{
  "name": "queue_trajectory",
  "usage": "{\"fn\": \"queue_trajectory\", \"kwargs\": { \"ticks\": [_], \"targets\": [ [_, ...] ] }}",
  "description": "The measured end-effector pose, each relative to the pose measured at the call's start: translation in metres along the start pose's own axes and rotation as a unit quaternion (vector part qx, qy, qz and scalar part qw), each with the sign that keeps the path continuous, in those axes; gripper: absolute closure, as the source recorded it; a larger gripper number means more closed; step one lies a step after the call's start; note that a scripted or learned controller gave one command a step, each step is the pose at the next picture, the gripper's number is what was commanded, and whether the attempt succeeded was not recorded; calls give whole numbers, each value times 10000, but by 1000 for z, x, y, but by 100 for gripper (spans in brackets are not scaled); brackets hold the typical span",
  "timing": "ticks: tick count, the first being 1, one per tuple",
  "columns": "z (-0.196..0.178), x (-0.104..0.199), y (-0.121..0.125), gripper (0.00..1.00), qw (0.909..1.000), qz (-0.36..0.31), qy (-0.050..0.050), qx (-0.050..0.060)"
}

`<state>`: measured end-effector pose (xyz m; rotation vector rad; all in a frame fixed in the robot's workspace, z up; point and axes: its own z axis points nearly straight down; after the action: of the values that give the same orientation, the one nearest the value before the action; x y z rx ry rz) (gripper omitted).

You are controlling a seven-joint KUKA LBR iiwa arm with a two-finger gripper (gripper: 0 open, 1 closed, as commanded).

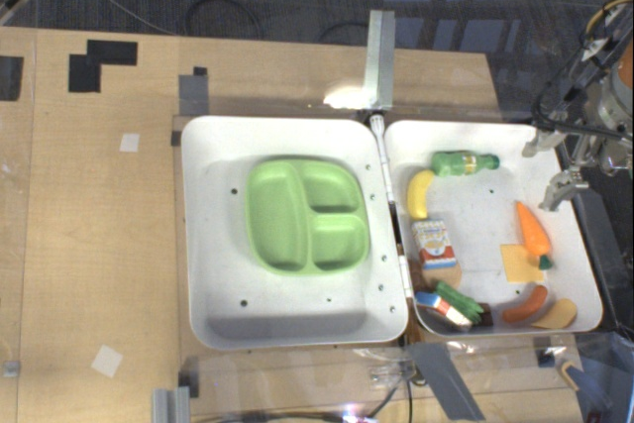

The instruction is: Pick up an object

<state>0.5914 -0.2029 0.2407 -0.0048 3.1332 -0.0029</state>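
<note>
my gripper (567, 181) hung at the right rim of the right bin (475, 233), at the end of my grey arm reaching in from the right. whether it was open or closed i could not tell from this slant, and nothing showed between its tips.

the nearest thing to me was the carrot (533, 231), lying just below and a little left of me on the bin floor. its long axis ran nearly up and down the view, tilted slightly, pointed tip toward me and green stub away. i judged that a grasp would want me down and inward, closing across its narrow width rather than along its length.

the carrot looked like smooth, hard toy plastic, tapering, likely to slip if caught near the tip. just beside it lay a flat yellow square (518, 263), thin and hard to lift. further along the bin's near edge sat a glossy reddish sausage shape (526, 303) touching a tan rounded piece (558, 314). well to my left were a green bottle (464, 162) lying on its side, a curved yellow banana (421, 193), a small printed carton (435, 246), and a jumble of green and blue items (453, 304) in the corner.

the left bin (213, 243) held a green divided tray (303, 216), matte and shallow, and both bins stood on the pale wooden tabletop (89, 243).
</note>
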Motion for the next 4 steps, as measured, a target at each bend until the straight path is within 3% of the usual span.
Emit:
{"fn": "queue_trajectory", "kwargs": {
  "ticks": [1,2,3,4],
  "targets": [
    [140,2,0,0,10000,-22,-20,7],
    [153,-10,-1,0,9999,-124,-10,3],
    [137,-15,0,100,9998,-156,-81,22],
    [-11,-53,-3,100,9981,-611,-67,23]
  ]
}}
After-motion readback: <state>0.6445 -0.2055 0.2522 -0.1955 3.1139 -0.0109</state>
